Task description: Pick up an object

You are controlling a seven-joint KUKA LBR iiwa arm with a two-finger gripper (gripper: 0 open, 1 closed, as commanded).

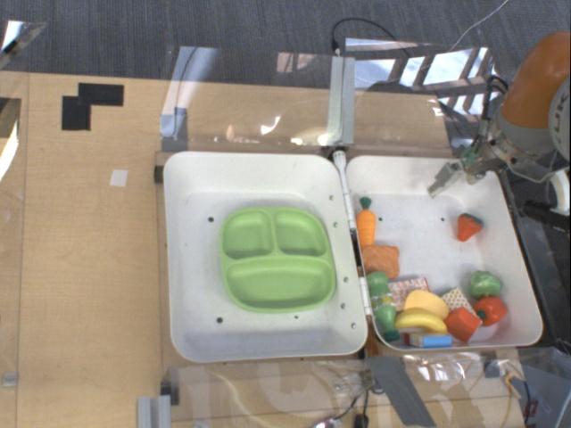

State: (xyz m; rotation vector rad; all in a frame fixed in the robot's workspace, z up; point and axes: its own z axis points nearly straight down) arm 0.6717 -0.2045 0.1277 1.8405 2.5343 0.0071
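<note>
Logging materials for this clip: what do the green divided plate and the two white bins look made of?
The green three-compartment plate looks like moulded plastic, matte: uniform colour, soft rounded ridges. The two shallow white bins seem plastic too, slightly satin, with rounded corners and faint sheen; thin painted metal cannot be ruled out.

Grey arm (558,119), broad orange band above wrist; slim grey metal tool (455,175), thin dark cables alongside.

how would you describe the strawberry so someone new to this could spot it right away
Start at the right-hand shallow white bin, the one holding toy food. Most pieces crowd its near corner and left wall; the small red plastic strawberry with a green leafy cap lies alone on bare floor near the right wall. Nothing touches it, unlike the piled red pieces nearer the camera.
</note>
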